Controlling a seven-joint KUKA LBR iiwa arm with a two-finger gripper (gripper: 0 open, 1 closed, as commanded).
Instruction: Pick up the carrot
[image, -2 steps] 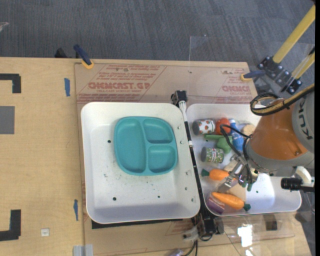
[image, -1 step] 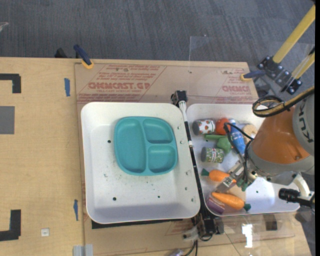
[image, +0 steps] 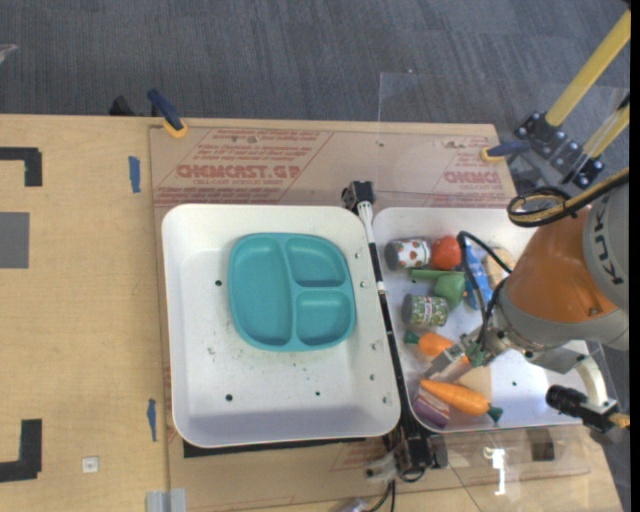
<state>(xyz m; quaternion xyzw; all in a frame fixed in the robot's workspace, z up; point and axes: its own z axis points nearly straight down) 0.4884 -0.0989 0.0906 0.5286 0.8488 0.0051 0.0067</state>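
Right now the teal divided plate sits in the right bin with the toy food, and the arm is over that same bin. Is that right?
Not quite. The camera view shows the teal divided plate alone in the left bin. The toy food, including the carrot, lies in the right bin, and the arm is over that one.

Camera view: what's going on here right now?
The KUKA arm reaches in from the right over the right bin, which holds a jumble of toy food and cans. Its gripper sits low among them, just above the carrot lying near the bin's front edge. Nothing shows the carrot lifted; it lies in the bin. The left bin holds a teal divided plate.
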